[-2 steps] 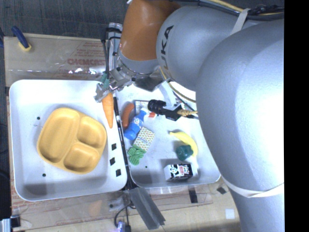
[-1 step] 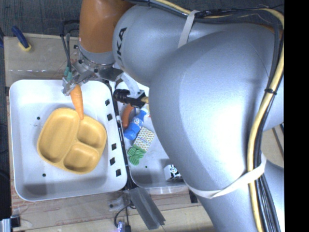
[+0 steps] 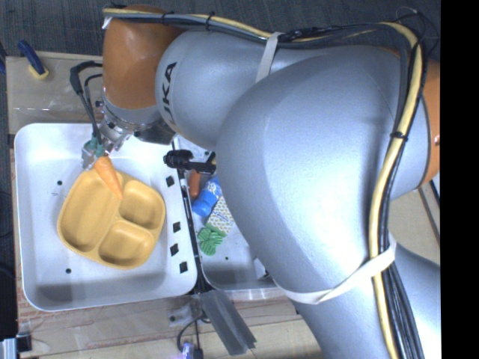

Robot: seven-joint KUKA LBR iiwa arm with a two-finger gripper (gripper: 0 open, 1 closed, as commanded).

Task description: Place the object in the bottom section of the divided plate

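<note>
Holding the small, light, stiff orange toy carrot point(image 3: 108, 173) by its top end between the closed-in gripper point(image 3: 96, 151) over the yellow divided plate point(image 3: 112, 219).

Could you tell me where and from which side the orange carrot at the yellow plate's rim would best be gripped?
Grip the carrot across its thicker middle, coming from above with the claw closing across its width. It lies slanted over the upper rim of the divided plate, narrow and tapered, so a crosswise hold probably suits it; the thin ends would likely slip. Its green top sits by the claw.
</note>
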